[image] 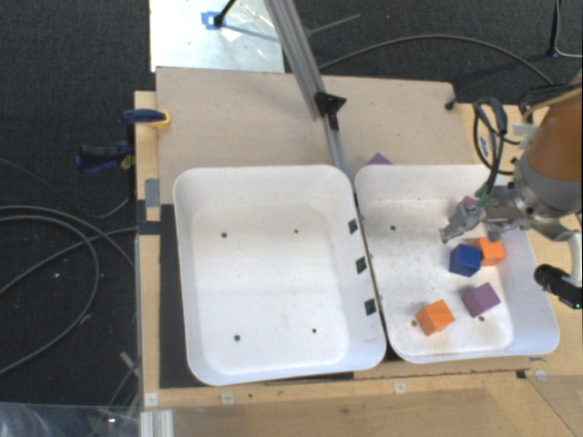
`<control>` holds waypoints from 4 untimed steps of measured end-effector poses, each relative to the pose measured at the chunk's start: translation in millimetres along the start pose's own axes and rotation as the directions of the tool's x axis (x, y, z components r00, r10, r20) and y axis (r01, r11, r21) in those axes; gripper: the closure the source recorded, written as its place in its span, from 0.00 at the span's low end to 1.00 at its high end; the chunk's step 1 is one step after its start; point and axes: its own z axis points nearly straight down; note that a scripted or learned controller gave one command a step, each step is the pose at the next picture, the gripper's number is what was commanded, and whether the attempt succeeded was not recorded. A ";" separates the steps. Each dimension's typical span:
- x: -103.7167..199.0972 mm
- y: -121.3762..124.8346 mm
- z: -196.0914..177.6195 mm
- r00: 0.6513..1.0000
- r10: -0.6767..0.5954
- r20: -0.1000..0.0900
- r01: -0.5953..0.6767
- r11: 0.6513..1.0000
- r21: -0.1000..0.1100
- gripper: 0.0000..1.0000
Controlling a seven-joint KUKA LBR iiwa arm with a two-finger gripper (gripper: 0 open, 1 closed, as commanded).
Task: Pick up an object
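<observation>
My gripper (463, 222) hangs over the upper right part of the right bin (401, 244), reaching in from the right. Just below it sits a blue cube (465, 259), with a small orange block (493, 250) touching the cube's right side. A purple cube (480, 299) and an orange cube (435, 317) lie nearer the bin's front edge. A small purple piece (469, 204) shows right at the gripper; whether it is held is unclear.
The left bin (264, 271) lies beside the right one. A purple object (378, 160) rests on the bench behind the right bin. A slanted metal pole (305, 62) crosses the bench's back. Cables hang at the arm's upper right.
</observation>
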 end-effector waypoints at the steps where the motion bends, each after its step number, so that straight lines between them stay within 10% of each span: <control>1: -37.5 -27.2 116.1 1.000 0.006 0.004 -0.006 1.000 0.002 0.00; 2: -34.6 -26.2 114.9 1.000 0.002 0.001 -0.002 1.000 0.001 0.00; 3: -47.4 38.3 123.1 1.000 -0.004 0.002 0.004 1.000 -0.004 0.00; 4: -20.7 0.3 124.0 1.000 0.001 0.000 -0.001 1.000 0.004 0.00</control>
